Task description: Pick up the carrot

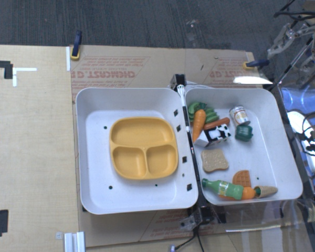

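The carrot point(198, 124) is orange with a green leafy top point(196, 109). It lies in the right bin point(273, 156), close against that bin's left wall near the far corner. Its tip points toward the near side, beside a black-and-white carton point(218, 134). A reddish sausage-like piece point(218, 123) touches its right side.
The right bin also holds a small can point(239, 114), a dark green cup point(244, 133), a bread slice point(215, 160), a green bottle point(221, 187), a waffle point(241, 177), an orange piece point(248, 193) and a cone point(265, 191). A yellow divided plate point(144, 147) lies in the left bin point(89, 156).
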Available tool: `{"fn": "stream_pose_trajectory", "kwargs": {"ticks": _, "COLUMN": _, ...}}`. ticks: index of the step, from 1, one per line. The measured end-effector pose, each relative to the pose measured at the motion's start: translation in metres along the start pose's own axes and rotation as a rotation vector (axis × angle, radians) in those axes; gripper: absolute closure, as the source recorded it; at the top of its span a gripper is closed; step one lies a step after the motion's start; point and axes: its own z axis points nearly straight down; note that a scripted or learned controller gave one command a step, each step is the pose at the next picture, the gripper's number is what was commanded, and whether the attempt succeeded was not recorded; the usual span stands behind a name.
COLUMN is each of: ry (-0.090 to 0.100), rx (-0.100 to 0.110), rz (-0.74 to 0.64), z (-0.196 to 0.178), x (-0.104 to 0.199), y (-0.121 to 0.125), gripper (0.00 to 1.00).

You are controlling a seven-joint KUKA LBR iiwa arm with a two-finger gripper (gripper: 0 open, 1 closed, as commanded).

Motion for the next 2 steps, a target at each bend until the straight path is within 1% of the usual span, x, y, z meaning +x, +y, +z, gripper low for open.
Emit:
{"fn": "stream_pose_trajectory", "kwargs": {"ticks": 1, "ry": 0.004, "rx": -0.008, "rz": -0.422, "z": -0.001, "x": 0.047, "y": 0.025, "gripper": 0.00}}
{"fn": "stream_pose_trajectory", "kwargs": {"ticks": 2, "ry": 0.001, "rx": -0.006, "rz": -0.410, "z": 0.062, "x": -0.014, "y": -0.012, "gripper": 0.00}}
